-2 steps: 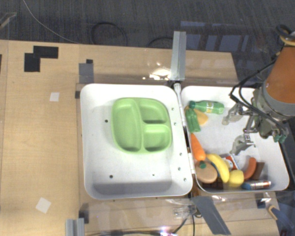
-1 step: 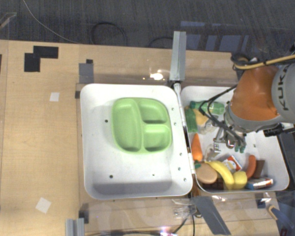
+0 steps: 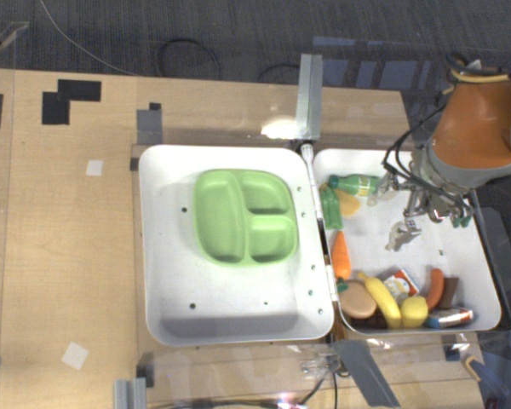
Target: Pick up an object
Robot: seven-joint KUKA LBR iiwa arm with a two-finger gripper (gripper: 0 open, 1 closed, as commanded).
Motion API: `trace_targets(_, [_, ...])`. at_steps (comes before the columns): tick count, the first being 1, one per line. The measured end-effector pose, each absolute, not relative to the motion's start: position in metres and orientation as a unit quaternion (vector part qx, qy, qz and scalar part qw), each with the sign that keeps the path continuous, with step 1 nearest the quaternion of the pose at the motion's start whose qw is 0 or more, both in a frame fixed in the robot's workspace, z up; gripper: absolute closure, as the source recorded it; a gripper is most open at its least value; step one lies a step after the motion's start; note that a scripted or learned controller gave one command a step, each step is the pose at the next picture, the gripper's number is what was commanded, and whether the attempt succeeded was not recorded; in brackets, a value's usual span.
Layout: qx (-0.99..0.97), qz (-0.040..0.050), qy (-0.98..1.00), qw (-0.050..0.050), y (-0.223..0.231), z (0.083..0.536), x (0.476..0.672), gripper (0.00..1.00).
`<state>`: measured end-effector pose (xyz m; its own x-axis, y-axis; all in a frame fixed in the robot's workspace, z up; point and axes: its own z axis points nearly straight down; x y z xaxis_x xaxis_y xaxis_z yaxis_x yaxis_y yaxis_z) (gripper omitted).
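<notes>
My claw [image 3: 406, 228] is hovering over bare floor of the right bin [image 3: 473, 237]; spread or pressed together, I cannot tell. Judging: approach step. Banana [image 3: 381, 301] is lying just below-left of it; next I'm needing to descend onto it.

Light wood table [image 3: 60, 254], black tape patches [image 3: 71, 99] near its far left edge. Beyond the table: dark grey carpet floor [image 3: 196, 15] with a thin cable [image 3: 77, 37] lying across it.
</notes>
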<state>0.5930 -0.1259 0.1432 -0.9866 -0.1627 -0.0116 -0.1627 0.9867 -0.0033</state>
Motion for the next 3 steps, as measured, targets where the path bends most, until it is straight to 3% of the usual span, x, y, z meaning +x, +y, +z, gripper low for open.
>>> trace_targets(1, [-0.066, -0.0006, 0.998, 0.004, -0.146, 0.095, 0.549, 0.00])
trace_targets(2, [0.018, -0.0014, 1.000, 0.008, -0.177, 0.090, 0.496, 0.00])
trace_targets(3, [-0.013, -0.0001, 1.000, 0.008, -0.126, 0.090, 0.565, 0.00])
